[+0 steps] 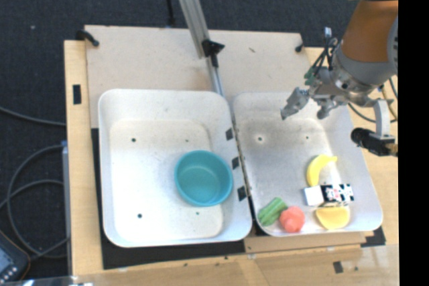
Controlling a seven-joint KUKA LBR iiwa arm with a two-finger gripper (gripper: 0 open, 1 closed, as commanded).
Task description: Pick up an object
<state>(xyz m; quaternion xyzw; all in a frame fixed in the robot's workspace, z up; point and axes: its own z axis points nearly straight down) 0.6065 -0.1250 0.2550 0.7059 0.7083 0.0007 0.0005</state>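
We view the bench from above. The gripper hangs over the far part of the right bin, its two fingers spread well apart with nothing between them; the jaws stand open and empty above bare bin floor. The grey arm with its orange band enters from the right, just behind the jaws.

All loose objects in this bin lie well apart from the jaws, toward the near edge. We note a yellow banana-shaped piece nearest the jaws, below and slightly to their right. Just beyond it sits a small white box with black print, touching a yellow wedge. Farther toward the near-left of the jaws lie a red ball and, just beside it, a green object.

In the left bin, far to the left of the jaws, a teal bowl stands upright. A metal strut rises behind the two bins.
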